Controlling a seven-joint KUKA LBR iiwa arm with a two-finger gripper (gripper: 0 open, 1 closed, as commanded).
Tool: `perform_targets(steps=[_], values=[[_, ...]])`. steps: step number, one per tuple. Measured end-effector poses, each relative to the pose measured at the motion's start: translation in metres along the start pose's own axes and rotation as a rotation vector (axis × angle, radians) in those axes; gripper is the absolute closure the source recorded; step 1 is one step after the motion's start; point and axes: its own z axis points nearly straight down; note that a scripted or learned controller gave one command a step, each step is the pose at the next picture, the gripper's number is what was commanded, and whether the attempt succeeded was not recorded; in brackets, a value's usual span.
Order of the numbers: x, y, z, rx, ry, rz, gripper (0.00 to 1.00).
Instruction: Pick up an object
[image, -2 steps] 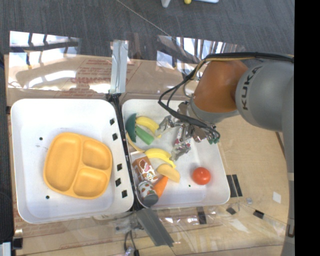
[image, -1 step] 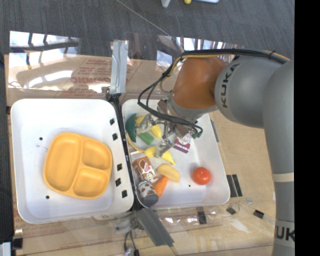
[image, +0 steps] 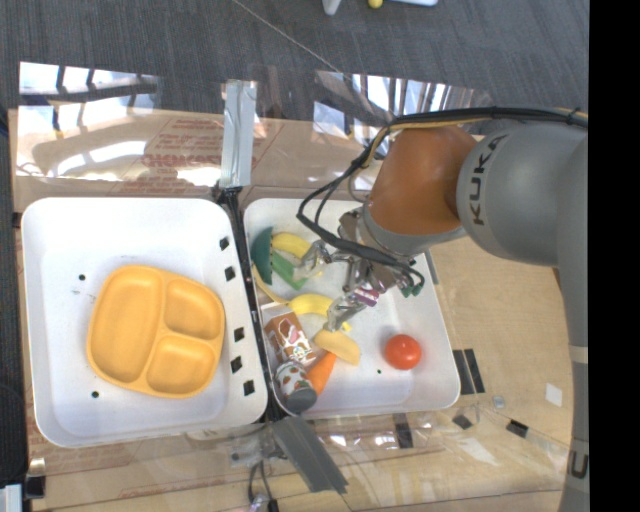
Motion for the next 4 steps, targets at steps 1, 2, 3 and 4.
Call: perform_targets(steps=[1,2,3,4], values=[[-0.014,0.017,0.012,-0.002,0.002,-0.120,0.00],[0.018,0.039,0.026,0.001,-0.001,0.166,0.00],[0.016,0.038,0.015,0.005,-0.005,0.160,1.00],[-0.059,0.025,-0.077,0.004,-0.007,-0.004,1.00]])
